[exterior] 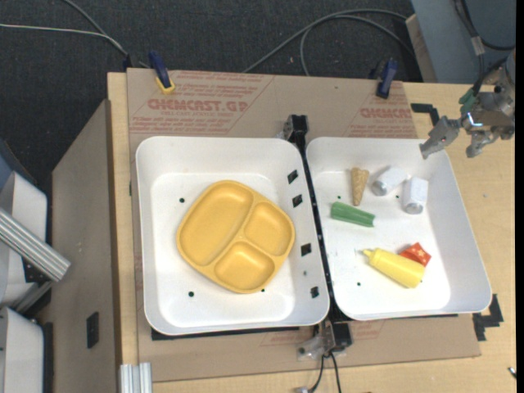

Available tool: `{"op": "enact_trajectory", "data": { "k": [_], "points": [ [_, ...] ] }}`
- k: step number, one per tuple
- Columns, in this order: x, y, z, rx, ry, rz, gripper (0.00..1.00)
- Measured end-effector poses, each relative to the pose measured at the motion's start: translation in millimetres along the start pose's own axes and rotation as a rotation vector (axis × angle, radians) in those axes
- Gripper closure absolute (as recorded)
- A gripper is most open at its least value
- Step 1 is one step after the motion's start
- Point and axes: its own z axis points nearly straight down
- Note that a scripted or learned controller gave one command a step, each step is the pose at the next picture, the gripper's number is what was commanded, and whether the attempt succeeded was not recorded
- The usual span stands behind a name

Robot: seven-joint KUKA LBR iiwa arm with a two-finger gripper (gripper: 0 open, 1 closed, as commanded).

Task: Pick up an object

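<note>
Spread wide and holding nothing, claw hovers at the frame's right edge, above the upper right corner of the right shallow white bin containing a yellow plastic mustard bottle.

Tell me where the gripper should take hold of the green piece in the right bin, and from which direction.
Probably across the middle of the green piece, coming straight down. It lies flat, long and narrow, so fingers closing across its short width should fit. The cone sits just above its near end, so staying mid-length keeps clear. The gripper is over the bin's far right corner.
</note>
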Motion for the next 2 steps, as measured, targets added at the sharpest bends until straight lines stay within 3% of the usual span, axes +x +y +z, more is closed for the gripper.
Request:
{"op": "enact_trajectory", "data": {
  "k": [1,2],
  "points": [
    [0,0,3,0.004,0.002,0.001,0.0],
    [-1,-2,44,0.011,0.004,0.045,0.0]
  ]
}}
